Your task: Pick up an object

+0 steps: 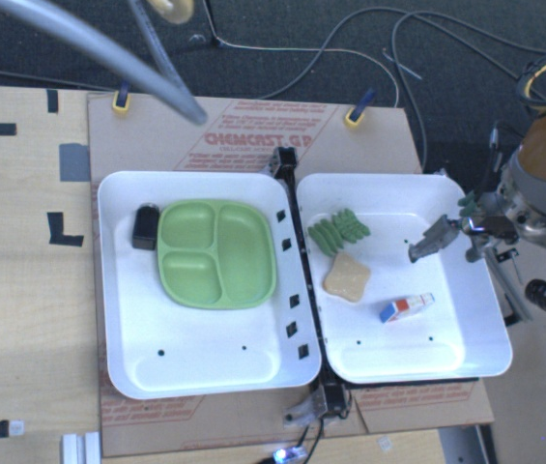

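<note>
The pincer point(434, 241) hangs over the right white bin point(451, 356), empty; whether it is spread or closed I cannot tell. Below lie a green ridged toy point(339, 230), a tan sponge-like block point(347, 278) and a small red-white-blue tube point(406, 307).

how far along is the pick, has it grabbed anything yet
Nothing looks picked yet. The gripper hangs over the right bin near its right wall, with nothing between its fingers. The green leafy piece, tan sponge and small tube lie in the bin. Descending, closing and lifting remain.
</note>
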Robot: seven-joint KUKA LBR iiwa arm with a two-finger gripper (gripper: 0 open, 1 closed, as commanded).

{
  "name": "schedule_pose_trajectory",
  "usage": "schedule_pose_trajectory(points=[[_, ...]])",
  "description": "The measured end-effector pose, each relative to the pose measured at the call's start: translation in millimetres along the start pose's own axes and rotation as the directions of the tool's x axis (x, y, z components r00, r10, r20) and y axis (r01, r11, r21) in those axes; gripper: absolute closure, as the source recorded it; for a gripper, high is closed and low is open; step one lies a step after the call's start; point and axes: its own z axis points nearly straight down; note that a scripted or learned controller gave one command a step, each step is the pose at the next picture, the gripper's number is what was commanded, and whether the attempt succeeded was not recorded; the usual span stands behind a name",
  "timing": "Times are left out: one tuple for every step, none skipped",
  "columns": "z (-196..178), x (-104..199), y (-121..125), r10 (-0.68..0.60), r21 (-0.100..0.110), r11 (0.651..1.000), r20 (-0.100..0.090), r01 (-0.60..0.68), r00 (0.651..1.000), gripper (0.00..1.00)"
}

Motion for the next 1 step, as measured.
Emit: schedule_pose_trajectory(points=[[-6.3, 0.5, 2.0, -0.004, -0.012, 1.000, 0.002, 0.004, 1.000, 0.00]])
